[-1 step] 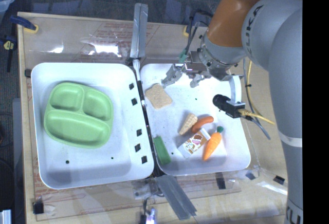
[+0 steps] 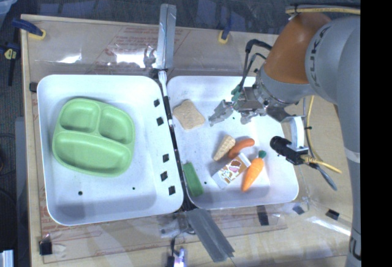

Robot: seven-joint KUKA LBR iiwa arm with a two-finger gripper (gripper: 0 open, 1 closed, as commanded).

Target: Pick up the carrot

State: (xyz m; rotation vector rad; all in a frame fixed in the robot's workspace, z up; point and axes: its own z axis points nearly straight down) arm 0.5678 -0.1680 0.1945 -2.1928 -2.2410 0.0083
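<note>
In the right bin (image 2: 202, 198), nearest the front edge, a green pickle (image 2: 193, 179) lies beside a small carton (image 2: 231, 171). The carrot (image 2: 252, 173) rests on the carton's right side, with a sausage (image 2: 241, 146) and a wafer (image 2: 223, 147) just behind. Farther back, the gripper (image 2: 231, 109) hovers with fingers spread, holding nothing, near a slice of bread (image 2: 188, 116). The left bin (image 2: 43, 137) holds a green tray (image 2: 93, 135).
</note>
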